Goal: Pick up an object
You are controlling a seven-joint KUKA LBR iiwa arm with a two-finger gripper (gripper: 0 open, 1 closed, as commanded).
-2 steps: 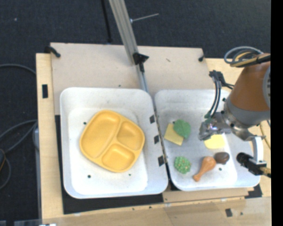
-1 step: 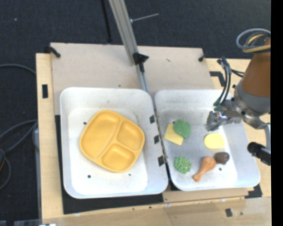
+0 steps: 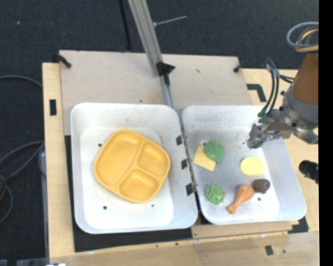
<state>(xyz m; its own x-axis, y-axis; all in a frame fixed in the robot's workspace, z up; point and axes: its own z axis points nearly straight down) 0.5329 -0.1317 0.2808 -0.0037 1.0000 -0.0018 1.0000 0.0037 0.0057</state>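
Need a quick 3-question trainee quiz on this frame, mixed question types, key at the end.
1. True or false: the yellow divided plate lies in the left bin.
2. Which item lies nearest the gripper?
A. the chicken drumstick
B. the pale yellow oval piece
C. the green studded ball
3. Fill in: the dark brown piece sits beside the thick end of the ____.

Key
1. True.
2. B; it lies just below the gripper in the right bin.
3. Chicken drumstick.
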